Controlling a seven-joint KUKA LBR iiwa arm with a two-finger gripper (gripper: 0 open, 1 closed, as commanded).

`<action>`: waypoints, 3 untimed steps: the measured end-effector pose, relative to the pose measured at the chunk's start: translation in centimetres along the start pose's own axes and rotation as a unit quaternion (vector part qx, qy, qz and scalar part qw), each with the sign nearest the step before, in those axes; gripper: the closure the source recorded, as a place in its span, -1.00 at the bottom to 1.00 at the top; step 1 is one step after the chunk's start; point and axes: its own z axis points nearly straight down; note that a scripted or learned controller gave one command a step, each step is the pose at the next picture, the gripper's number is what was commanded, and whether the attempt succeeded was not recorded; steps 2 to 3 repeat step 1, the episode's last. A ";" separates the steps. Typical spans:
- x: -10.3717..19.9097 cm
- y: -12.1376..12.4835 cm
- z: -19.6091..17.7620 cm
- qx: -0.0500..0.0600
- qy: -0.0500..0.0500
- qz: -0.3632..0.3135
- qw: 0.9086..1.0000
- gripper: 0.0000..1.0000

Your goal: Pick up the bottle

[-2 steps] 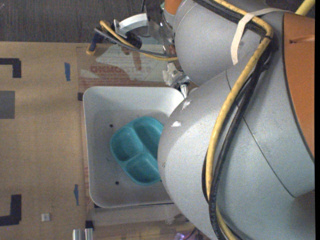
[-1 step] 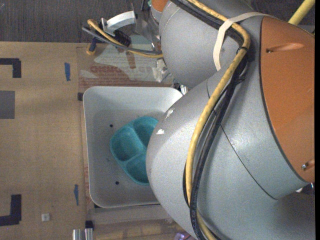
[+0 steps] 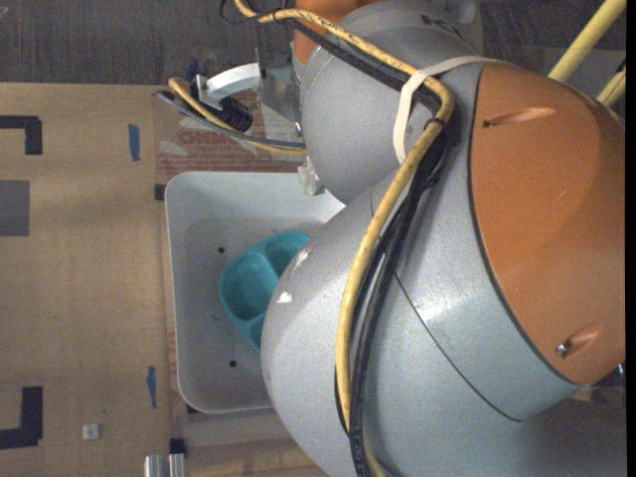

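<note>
A teal plastic object (image 3: 256, 284) with rounded lobes lies in the white bin (image 3: 194, 266), partly hidden under the arm; I cannot tell whether it is the bottle. The large grey and orange arm (image 3: 447, 246) covers most of the right and middle of the view. The wrist end with a white ring and yellow cable (image 3: 229, 92) sits above the bin's top edge. The gripper's fingers are hidden.
The wooden bench (image 3: 79, 266) stretches to the left, with black corner marks and blue tape strips on it. A cardboard piece with red print (image 3: 199, 147) lies beside the bin's top edge. Only part of the bin's floor shows, at the left.
</note>
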 end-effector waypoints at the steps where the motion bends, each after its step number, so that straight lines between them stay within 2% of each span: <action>1: 2.9 -2.7 9.2 0.000 0.000 -0.007 1.000 1.00; 3: 2.9 -2.7 9.2 0.000 0.000 -0.007 1.000 1.00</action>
